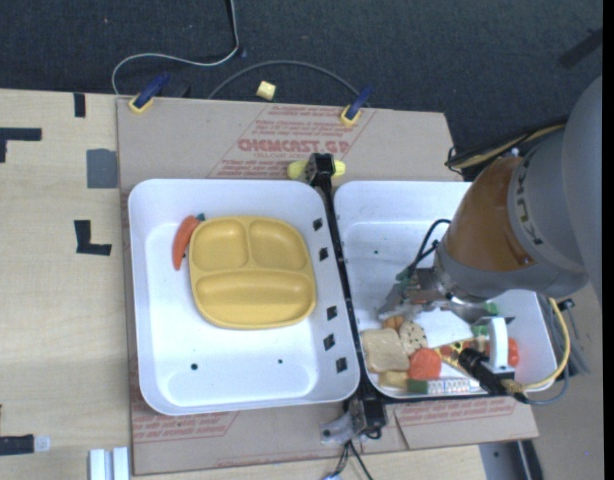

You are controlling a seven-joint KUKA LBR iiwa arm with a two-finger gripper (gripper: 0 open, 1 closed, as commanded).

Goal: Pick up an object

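Saw grey arm [527, 218] nearest the lens, over right bin [387, 203], with gripper [407, 296] low above a heap of toy food at the near edge. Could not tell gripper's state, spread or pressed together. Took tan slice [385, 348], just beside gripper and touching round cracker [413, 335], as likeliest target. Judged it roughly square, with no clear long axis or heading. Feared a slip or double grab, given such crowding. Noted carrot [184, 240] beside yellow plate [252, 271] in left bin [147, 298].

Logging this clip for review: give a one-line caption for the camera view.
Arm's pincer low in right bin above piled toy food; yellow divided plate and carrot in left bin.
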